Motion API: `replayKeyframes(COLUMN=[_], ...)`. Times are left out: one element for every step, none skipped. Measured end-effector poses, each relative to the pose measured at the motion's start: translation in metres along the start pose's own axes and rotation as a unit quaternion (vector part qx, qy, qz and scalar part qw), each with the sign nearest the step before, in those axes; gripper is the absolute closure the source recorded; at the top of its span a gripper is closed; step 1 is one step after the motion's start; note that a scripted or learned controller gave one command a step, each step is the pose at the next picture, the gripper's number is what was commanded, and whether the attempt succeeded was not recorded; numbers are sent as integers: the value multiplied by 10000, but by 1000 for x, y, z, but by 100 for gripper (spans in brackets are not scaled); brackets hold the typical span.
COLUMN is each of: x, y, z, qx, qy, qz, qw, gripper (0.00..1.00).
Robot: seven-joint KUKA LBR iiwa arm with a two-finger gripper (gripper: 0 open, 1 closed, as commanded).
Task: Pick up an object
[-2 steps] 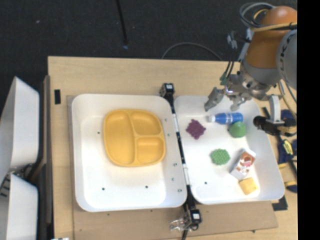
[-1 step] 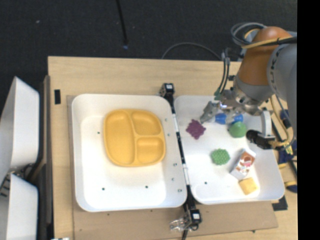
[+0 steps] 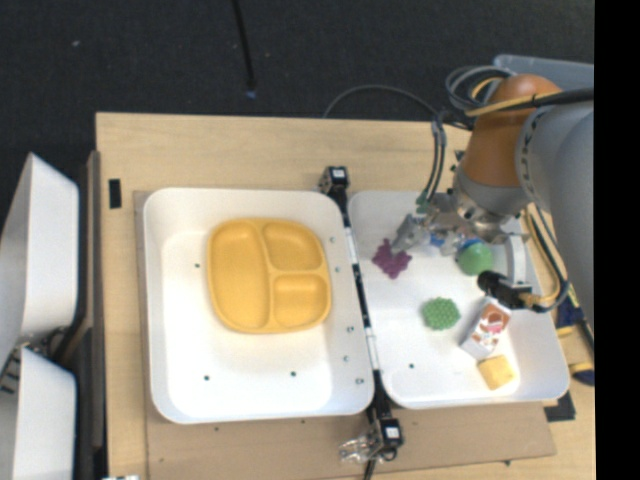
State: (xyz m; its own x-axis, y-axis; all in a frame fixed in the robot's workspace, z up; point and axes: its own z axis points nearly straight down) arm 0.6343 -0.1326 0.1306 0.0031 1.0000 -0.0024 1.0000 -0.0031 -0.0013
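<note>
The right bin (image 3: 400,363) holds several small objects. A purple toy (image 3: 392,260) lies near its left wall. A green ball (image 3: 475,258) sits toward the back right, and a green bumpy piece (image 3: 440,313) lies in the middle. Near the front right are a red and white carton (image 3: 486,330) and a yellow block (image 3: 496,371). My gripper (image 3: 432,232) hangs low over the back of this bin, between the purple toy and the green ball, just right of the toy. I see nothing held in it.
The left bin (image 3: 180,368) holds a yellow divided plate (image 3: 268,273). The grey arm with its orange band (image 3: 497,143) and cables leans over the right bin's back right corner. Wooden bench (image 3: 200,148) surrounds both bins.
</note>
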Motion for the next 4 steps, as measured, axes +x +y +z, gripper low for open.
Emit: replayKeyframes(x=[-2, -3, -8, -10], y=[1, 3, 5, 6], z=[29, 15, -29, -84], qx=[-23, -54, -36, -44], qy=[-1, -4, 5, 4], qz=[16, 26, 28, -3], qw=[10000, 10000, 10000, 10000], gripper=[0, 100, 100, 100])
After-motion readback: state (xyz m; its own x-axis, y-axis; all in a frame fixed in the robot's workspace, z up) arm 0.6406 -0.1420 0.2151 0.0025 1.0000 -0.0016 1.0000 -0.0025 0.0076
